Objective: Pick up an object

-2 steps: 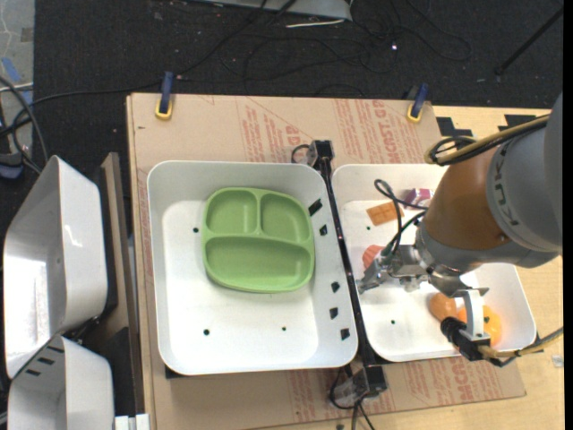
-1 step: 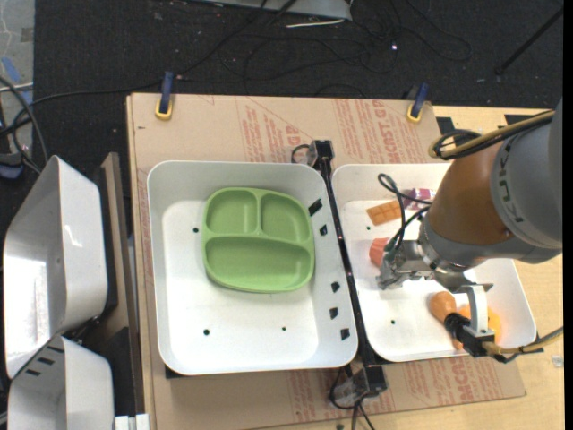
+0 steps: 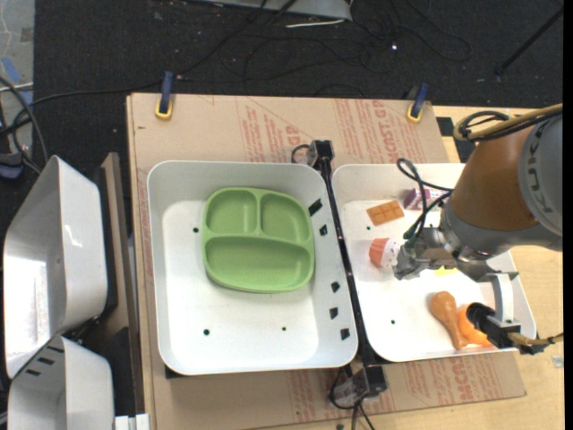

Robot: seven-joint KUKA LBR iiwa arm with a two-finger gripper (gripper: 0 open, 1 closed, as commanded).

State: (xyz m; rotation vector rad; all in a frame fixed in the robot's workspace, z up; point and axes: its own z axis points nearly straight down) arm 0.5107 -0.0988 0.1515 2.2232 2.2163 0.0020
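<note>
In the right bin (image 3: 385, 343) lie a small red and white can (image 3: 381, 252), a flat orange waffle-like piece (image 3: 386, 211), a purple item (image 3: 413, 198), a tan drumstick (image 3: 444, 310) and an orange piece (image 3: 473, 328). My gripper (image 3: 409, 265) is low over the middle of this bin, just right of the red and white can and close to it. The arm covers the bin's right part and partly hides the purple item. Nothing shows as lifted off the bin floor.
A green divided plate (image 3: 260, 240) lies in the left bin (image 3: 251, 348). A black divider strip (image 3: 338, 240) runs between the two bins. White tubs (image 3: 54, 249) stand off the bench at the left. The left bin's front floor is bare white.
</note>
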